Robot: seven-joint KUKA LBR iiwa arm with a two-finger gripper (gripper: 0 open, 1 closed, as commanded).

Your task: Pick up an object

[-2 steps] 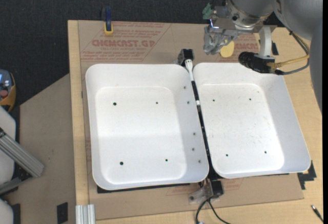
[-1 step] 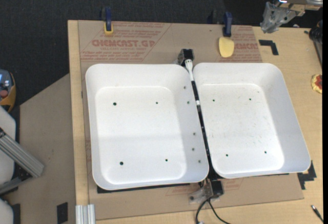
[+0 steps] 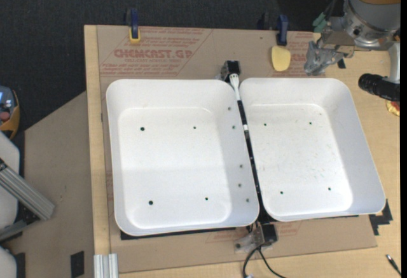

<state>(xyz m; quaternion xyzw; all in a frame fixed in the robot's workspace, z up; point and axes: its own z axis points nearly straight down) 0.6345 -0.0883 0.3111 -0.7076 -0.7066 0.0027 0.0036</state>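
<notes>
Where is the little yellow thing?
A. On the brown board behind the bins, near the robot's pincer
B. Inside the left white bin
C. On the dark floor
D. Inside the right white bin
A: the yellow thing lies on the brown board just beyond the back rim of the right bin, with the pincer hanging beside it, not inside either bin.

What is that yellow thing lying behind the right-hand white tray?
A small pale yellow object lies on the brown board, just behind the right bin, below a blue clamp. The gripper hangs beside it. Its underside is hidden.
</notes>
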